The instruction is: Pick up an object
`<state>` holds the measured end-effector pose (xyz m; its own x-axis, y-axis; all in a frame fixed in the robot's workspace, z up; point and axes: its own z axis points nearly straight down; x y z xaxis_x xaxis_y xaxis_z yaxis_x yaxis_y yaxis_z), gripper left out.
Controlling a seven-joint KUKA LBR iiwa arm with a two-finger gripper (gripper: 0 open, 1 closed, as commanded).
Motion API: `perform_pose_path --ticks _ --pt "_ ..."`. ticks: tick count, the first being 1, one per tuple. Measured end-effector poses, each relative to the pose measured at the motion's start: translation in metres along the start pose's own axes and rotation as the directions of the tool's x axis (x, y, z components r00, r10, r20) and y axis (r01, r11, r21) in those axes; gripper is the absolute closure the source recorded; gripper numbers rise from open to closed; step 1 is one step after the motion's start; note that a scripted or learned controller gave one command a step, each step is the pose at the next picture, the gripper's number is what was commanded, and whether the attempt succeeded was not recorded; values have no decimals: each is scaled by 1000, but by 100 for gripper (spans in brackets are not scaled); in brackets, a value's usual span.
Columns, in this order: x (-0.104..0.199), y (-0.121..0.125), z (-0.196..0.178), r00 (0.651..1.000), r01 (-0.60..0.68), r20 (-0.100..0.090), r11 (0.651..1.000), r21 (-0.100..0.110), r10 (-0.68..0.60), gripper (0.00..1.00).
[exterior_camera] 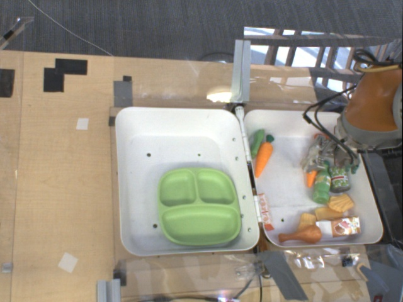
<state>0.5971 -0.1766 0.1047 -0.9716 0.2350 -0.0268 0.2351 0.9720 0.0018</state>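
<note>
While the left bin (pixel 132 137) has open floor around a green tray (pixel 199 206), the right bin (pixel 283 168) is crowded along its right edge. There the gripper (pixel 324 156) hangs over a green bottle (pixel 322 187); I cannot tell its opening or hold.

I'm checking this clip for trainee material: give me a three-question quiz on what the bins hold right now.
1. True or false: the green plate lies in the left bin.
2. Multiple choice: the carrot in the right bin lies near which edge? A) the divider between the bins B) the far right wall C) the front wall
3. Fill in: the gripper hangs over the ______ bin, above a cluster of toy food.

Key: 1 true; 2 A; 3 right.
</note>
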Motion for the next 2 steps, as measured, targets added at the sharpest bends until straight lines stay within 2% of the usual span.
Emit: perform_pose_path --ticks 1,2 --pt "-20 82 -158 1000 8 -2 1000 -4 -8 100" --pt "-35 112 -264 997 -83 -6 997 -2 83 100"
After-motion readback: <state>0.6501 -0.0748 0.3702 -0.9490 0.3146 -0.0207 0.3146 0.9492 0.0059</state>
